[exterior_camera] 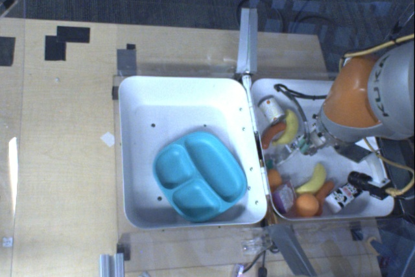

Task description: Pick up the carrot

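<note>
The carrot (273, 133), an orange-red elongated piece, lies near the left wall of the right bin (382, 207), just under a yellow banana (290, 125). My gripper (303, 143) hangs low over the middle of that bin, a little right of and below the carrot. Nothing is visibly held in it. The grey arm with its orange band (350, 97) covers the bin's upper right part.
The right bin also holds a metal can (272, 106), a second banana (312, 179), an orange fruit (308, 205), a small orange piece (274, 178), a purple item (283, 195), a reddish piece (328, 189) and a white box (343, 195). A blue divided plate (200, 174) lies in the left bin (139, 139).
</note>
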